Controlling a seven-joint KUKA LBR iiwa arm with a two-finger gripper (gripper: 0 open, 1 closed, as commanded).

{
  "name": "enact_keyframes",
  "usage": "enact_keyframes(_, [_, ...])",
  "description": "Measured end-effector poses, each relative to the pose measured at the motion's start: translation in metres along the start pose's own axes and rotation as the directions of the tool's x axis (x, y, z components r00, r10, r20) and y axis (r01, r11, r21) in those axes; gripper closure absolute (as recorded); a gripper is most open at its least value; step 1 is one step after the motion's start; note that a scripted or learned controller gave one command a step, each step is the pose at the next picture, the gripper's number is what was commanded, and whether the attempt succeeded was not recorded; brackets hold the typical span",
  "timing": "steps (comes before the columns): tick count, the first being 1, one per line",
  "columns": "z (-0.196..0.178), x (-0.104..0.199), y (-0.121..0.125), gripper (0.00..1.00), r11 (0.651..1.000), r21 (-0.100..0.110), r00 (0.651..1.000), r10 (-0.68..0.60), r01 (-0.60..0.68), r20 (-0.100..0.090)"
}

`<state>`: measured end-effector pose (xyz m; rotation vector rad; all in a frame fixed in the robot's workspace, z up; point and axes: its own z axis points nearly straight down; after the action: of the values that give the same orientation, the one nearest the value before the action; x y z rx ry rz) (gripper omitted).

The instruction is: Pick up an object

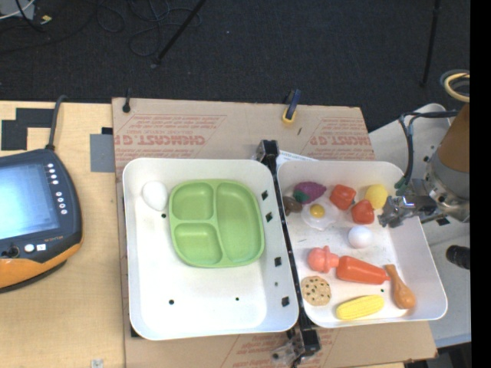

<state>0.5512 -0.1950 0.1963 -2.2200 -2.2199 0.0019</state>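
- The bench is pale wood, with a sheet of printed cardboard laid over it under both bins.
- A yellow-and-blue clamp sits at the cardboard's far edge.
- Behind the bench the floor is dark carpet, with loose cables and thin stand legs across it.
- A teach pendant with a lit screen lies on the bench at the left.
- The left bin bears a green divided plate and a white egg just beside the plate's left corner.
- The right bin holds toy food: a purple piece, a red pepper, a lemon, a tomato, a fried egg, a white ball, a pink piece, a carrot, a cookie, corn and a drumstick.
- The gripper hangs at the right bin's right rim, near the tomato and lemon; I cannot tell how it is set.
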Motion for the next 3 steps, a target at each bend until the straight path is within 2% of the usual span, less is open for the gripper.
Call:
enact_keyframes(1, [-0.031, -0.002, 0.000, 1.00, 1.000, 0.000, 1.000, 0.000, 0.000, 0.000])
enact_keyframes(3, [-0.041, 0.106, 0.029, 1.00, 1.000, 0.002, 1.000, -0.004, 0.004, -0.001])
